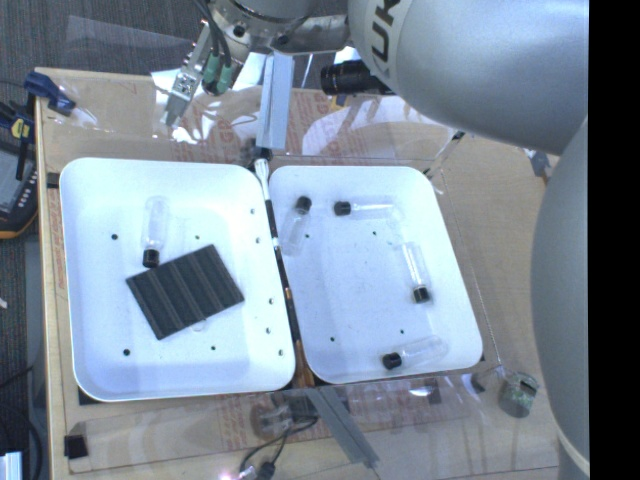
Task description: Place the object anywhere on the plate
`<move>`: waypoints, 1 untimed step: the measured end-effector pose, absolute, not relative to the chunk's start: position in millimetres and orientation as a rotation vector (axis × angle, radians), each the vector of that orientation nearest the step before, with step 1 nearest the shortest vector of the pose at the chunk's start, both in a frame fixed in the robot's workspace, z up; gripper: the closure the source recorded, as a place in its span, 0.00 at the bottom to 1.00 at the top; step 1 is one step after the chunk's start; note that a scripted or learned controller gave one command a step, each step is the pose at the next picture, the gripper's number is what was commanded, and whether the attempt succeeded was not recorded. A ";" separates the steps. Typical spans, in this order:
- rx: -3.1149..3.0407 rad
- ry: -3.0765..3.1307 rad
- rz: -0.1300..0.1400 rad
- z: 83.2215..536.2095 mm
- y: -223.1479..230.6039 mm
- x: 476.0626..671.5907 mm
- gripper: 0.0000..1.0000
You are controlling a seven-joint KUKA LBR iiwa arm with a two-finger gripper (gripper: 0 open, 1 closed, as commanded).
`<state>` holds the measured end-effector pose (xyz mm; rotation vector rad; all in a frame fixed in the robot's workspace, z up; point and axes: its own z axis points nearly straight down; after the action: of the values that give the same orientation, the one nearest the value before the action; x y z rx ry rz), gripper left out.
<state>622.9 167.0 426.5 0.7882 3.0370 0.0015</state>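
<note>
Camera view showed the grey arm (pixel 470 48) filling the upper right of the frame. Two white bins sat on the desk (pixel 130 118). The left bin (pixel 90 358) held a dark ribbed plate (pixel 185 290) and one clear vial (pixel 153 230); the right bin (pixel 450 298) held four vials. The gripper (pixel 190 86) hung at upper left; its state could not be told.

We see a dark ribbed plate (pixel 185 290) lying flat and askew in the left bin, a clear black-capped vial (pixel 153 230) just beside its upper corner.
</note>
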 end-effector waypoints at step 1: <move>0.510 3.096 0.003 443.6 218.5 641.8 1.00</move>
<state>641.8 218.5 443.6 0.5096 3.0959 0.0028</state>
